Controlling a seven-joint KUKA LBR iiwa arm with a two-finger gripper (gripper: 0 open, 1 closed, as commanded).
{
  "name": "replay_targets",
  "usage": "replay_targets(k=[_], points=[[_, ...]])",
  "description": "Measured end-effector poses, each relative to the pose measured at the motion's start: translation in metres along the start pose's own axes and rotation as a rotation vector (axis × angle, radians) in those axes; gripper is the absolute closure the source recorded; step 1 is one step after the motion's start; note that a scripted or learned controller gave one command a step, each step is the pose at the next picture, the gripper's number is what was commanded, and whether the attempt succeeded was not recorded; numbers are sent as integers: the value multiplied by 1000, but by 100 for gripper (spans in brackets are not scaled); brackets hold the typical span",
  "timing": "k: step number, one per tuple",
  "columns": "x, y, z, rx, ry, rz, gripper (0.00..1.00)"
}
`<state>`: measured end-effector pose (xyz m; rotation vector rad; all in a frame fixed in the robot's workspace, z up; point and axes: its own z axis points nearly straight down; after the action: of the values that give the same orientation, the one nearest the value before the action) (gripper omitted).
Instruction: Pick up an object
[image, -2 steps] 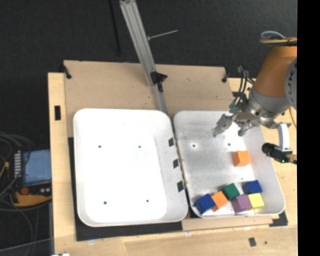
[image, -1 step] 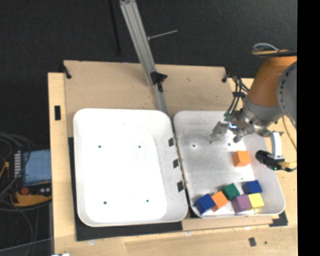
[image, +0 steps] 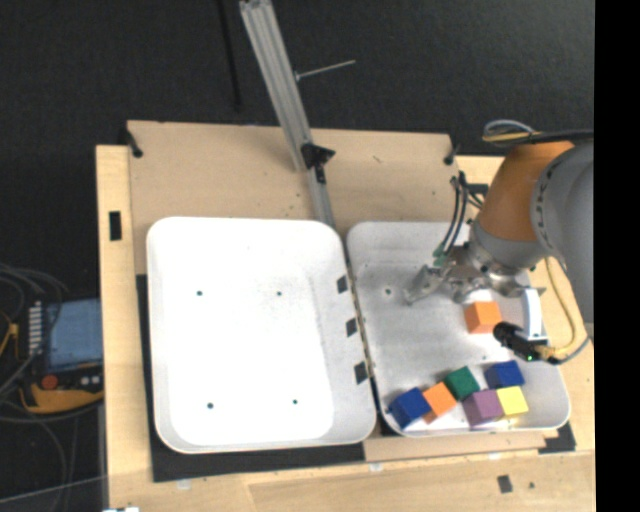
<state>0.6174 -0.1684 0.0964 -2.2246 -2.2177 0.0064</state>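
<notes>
My gripper (image: 428, 282) hangs over the upper middle of the right bin (image: 400, 340), open, with nothing between its fingers. An orange cube (image: 482, 316) lies just to its lower right, apart from it. Along the bin's front edge sits a cluster of blocks: a blue one (image: 408, 406), an orange one (image: 438, 398), a green one (image: 461, 381), a purple one (image: 483, 405), a yellow one (image: 512, 401) and another blue one (image: 504, 375).
The left bin (image: 250, 330) lies beside the right one, with a divider rim between them. A slanted metal rail (image: 285, 90) crosses the back of the bench. The arm's body (image: 525, 205) covers the right bin's far right corner.
</notes>
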Motion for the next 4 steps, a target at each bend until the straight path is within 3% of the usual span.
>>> replay_targets(k=[1,3,4], points=[[-1,2,-15,-9,1,4,100],[6,9,-120,-11,1,-8,100],[65,9,-117,-4,3,-10,100]])
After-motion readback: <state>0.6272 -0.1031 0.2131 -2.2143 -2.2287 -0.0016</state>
